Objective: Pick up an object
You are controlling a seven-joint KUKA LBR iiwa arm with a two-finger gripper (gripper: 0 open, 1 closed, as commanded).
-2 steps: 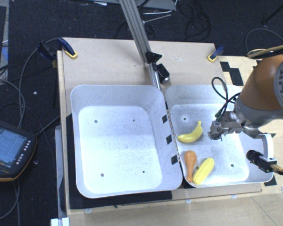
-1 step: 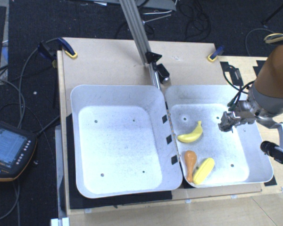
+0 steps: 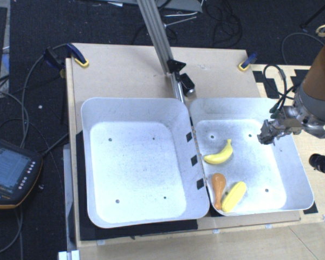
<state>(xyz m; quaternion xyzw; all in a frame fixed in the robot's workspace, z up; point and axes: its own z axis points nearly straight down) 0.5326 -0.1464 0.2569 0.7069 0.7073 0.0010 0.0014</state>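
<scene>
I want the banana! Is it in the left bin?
No, the banana lies in the right bin, beside an orange object.

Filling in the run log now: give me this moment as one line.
claw: over right bin, upper right | holding: nothing seen | banana: bin centre | orange piece, yellow piece: near front edge

arm (image 3: 319,91) cut off at right edge, hand (image 3: 266,134) fingers too small to tell

no legible text, labels, numbers or signs anywhere
</scene>
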